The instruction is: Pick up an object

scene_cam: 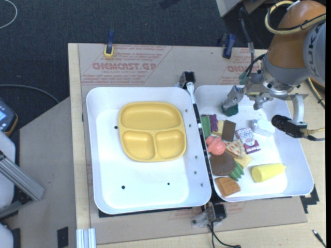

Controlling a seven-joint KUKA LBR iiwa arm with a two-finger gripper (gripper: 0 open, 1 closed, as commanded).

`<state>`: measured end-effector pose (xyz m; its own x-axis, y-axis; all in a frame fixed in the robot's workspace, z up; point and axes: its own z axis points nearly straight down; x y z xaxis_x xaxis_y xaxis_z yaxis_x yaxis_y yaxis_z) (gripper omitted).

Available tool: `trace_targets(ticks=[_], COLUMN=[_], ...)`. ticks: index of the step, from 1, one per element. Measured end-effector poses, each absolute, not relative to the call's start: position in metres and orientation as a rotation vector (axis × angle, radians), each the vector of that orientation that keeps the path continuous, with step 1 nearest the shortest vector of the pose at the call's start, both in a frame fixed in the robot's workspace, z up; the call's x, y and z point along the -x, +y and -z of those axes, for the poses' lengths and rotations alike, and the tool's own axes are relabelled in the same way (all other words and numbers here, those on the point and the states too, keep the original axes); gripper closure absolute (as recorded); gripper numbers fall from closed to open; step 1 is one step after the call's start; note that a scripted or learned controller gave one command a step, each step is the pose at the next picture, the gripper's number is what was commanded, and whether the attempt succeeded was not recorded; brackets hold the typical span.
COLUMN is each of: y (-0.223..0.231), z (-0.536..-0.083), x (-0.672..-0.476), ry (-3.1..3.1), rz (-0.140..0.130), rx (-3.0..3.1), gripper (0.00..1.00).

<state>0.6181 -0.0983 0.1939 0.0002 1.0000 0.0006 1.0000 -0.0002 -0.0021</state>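
Arm (297, 30) reaches in from right over far end of right bin (300, 182). Pincer (244, 99) spread, nothing btwn fingers; left finger (231, 103) dark-tipped, just above bin floor. Toys heaped along bin's left side: pink piece (216, 145), brown block (228, 130), green strip (205, 124), cracker (227, 185). Yellow cup (267, 172) lies on side nr front. Left bin (103, 190) holds yellow tray (152, 130), 3 compartments. Both bins on cardboard-topped surface (83, 76).
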Motion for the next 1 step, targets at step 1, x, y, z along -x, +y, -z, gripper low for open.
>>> trace_targets(ticks=[1], y=[-0.1026], z=[-0.1499], x=[-0.6159], ry=[-2.216], rz=[-0.007], rx=[2.218], gripper=[0.00])
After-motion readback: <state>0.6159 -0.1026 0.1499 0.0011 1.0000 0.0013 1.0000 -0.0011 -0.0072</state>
